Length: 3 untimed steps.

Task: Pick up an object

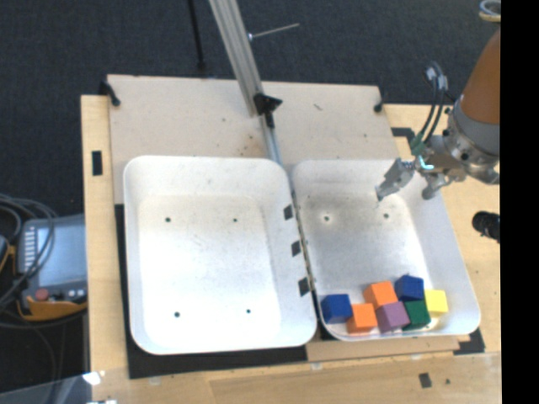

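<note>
The tool [410, 179] hangs over the right bin's [354, 225] far right corner, fingers apart, gripping nothing. The coloured blocks [387, 304] cluster along that bin's near edge, well apart from it. This looks like the approach; next, travel toward the near edge and descend.

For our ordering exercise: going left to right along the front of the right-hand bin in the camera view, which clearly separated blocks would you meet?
Blue block → lower orange block → purple block → green block → yellow block.
</note>
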Each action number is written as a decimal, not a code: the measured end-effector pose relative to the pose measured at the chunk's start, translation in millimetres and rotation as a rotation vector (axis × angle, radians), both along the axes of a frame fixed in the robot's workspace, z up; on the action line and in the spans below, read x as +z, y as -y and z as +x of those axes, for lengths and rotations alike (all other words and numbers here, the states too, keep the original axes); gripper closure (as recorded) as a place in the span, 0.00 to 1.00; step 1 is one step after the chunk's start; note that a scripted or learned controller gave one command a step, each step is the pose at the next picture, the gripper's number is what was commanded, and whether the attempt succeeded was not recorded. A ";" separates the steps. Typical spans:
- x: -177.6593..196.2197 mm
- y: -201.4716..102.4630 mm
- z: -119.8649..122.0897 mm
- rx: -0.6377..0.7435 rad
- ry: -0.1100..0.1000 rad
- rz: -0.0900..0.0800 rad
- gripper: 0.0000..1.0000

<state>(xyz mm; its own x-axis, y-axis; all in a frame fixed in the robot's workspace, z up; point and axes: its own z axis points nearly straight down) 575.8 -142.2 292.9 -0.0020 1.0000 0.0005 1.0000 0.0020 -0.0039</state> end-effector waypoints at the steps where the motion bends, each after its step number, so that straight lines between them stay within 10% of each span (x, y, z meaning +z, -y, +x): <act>1: 2.4 -0.1 0.7 -0.001 0.005 -0.001 0.00; 3: -86.4 15.7 -1.1 -0.004 0.000 -0.002 0.00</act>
<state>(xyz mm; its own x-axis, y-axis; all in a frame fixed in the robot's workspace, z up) 574.7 -158.0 206.5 0.0024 1.0000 -0.0014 1.0000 -0.0024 -0.0041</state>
